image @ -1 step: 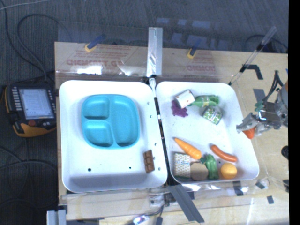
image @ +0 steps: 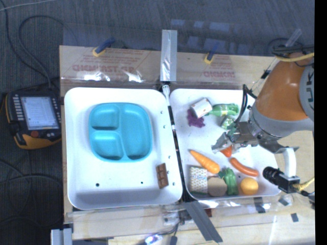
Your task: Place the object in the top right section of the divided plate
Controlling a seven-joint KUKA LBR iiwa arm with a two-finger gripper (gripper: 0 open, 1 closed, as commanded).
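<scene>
Camera view looks down on two white bins, and nearest the viewer in the right bin (image: 176,137) lies a crowded row: a pale mesh sponge (image: 198,176), a tan block (image: 216,187), a green toy vegetable (image: 229,180) and an orange ball (image: 249,186). Just beyond them a toy carrot (image: 205,161) lies slanted, its tip pointing far-left, and a small red-orange sausage-shaped piece (image: 241,166) lies to its right. In the left bin (image: 76,152) a brown chocolate bar (image: 162,175) rests against the near right wall.

Farther in, the gripper (image: 228,141) hangs over the middle of the right bin, reaching in from the right. Its fingers are lost in metal and clutter, so I cannot tell how far apart they stand or whether anything sits between them. A bit of red-orange shows right beneath it, touching the tool in the picture; whether that is held or merely lying under it I cannot say.

The blue divided plate (image: 121,131) sits in the left bin, well apart from the gripper and to its left. Its top right section is the long compartment on the plate's right side, so the carry likely runs leftward across the wall between the bins.

Farthest lie a purple toy (image: 194,118), a white cylinder (image: 201,106) and a green leafy toy (image: 225,109).
</scene>
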